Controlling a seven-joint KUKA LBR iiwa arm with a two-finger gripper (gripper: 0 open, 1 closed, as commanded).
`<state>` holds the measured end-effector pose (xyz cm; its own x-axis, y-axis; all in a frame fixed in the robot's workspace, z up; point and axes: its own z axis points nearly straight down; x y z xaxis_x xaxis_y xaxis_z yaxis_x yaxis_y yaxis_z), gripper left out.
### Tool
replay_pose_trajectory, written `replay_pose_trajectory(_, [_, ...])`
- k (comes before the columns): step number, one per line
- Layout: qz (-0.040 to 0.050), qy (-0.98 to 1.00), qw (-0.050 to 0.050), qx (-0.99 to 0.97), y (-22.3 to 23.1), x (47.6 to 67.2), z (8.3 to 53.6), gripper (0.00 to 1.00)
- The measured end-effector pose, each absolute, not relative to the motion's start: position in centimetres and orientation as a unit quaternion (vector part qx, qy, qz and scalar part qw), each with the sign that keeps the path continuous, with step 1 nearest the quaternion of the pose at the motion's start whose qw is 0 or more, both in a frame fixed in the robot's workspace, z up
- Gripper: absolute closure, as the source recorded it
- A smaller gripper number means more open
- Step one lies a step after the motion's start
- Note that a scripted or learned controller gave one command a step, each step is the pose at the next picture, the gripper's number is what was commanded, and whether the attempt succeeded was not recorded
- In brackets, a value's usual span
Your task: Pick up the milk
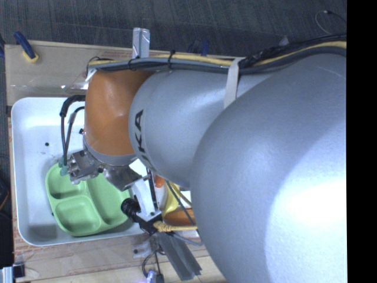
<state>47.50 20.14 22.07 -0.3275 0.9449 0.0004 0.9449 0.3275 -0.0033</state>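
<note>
The grey arm [259, 158] is blocking my view; beneath its pincer, whose state I cannot tell, a green tray [79, 208] is lying.

"Is it bright where you are?"

"Yes. Light falls from above on my big grey arm [259, 158] and leaves soft pale patches. The white bin [29, 128] glows a little."

"Any dark spots?"

"Under my arm it is shadowy. The floor [177, 10] up top looks dim and grainy. My arm, so close, looks a bit fuzzy."
</note>
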Motion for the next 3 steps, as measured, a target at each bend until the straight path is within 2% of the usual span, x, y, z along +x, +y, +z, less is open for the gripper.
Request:
replay_pose_trajectory(1, [0.0028, -0.817, 0.002, -0.576, 20.3, 47.5, 23.0, 1.00])
replay_pose_trajectory(2, [0.0011, -0.783, 0.001, -0.622, 21.0, 47.5, 30.5, 1.00])
replay_pose_trajectory(3, [0.0027, -0.805, 0.001, -0.593, 20.7, 47.5, 25.0, 1.00])
